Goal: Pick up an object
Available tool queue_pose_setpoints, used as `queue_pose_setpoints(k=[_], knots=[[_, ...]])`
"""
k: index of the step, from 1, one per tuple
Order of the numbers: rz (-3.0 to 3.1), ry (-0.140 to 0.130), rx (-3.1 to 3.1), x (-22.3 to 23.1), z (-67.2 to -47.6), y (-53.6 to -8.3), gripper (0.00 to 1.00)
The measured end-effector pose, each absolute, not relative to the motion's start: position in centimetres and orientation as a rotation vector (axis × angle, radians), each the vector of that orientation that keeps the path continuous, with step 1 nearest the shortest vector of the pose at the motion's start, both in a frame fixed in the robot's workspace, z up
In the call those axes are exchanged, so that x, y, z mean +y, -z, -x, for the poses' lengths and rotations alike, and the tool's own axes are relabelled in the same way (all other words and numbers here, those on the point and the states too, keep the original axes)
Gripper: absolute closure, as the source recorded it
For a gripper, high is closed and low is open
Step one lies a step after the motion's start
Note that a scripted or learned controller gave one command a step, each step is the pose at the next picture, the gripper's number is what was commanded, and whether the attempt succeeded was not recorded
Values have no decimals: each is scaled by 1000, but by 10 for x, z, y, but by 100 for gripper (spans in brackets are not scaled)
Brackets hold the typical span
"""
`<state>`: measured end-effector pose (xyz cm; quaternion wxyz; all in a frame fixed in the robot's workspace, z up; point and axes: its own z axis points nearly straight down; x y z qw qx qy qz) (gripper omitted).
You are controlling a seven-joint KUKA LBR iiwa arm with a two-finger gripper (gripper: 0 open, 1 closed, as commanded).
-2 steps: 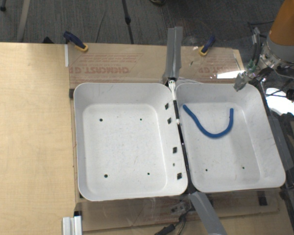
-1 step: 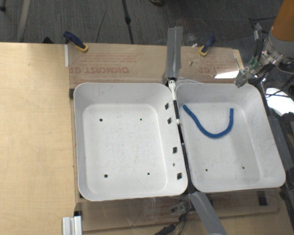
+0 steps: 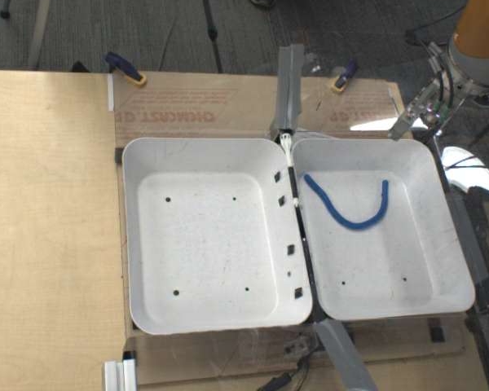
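Cardboard-topped bench (image 3: 187, 104) holds two bins; the blue cord (image 3: 352, 210) at twelve o'clock in the right bin (image 3: 452, 243) looks thin and limp, so the gripper (image 3: 424, 108), finger state unclear, could slip off it.

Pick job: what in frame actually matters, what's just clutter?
Belongs to the job:
- blue rope, curved, in the right bin
- gripper, above the right bin's far right corner

Just lying about:
- left bin
- two blue-and-orange clamps on the cardboard sheet
- tripod legs on the floor
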<state>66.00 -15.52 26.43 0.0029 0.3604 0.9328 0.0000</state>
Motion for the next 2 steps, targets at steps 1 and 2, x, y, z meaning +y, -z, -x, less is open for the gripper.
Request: queue_pose_setpoints(k=[1, 2], knots=[[-1130, 0, 2925, -155, -660, -264, 0], [-1204, -2, 2896, -116, -647, -95, 0]])
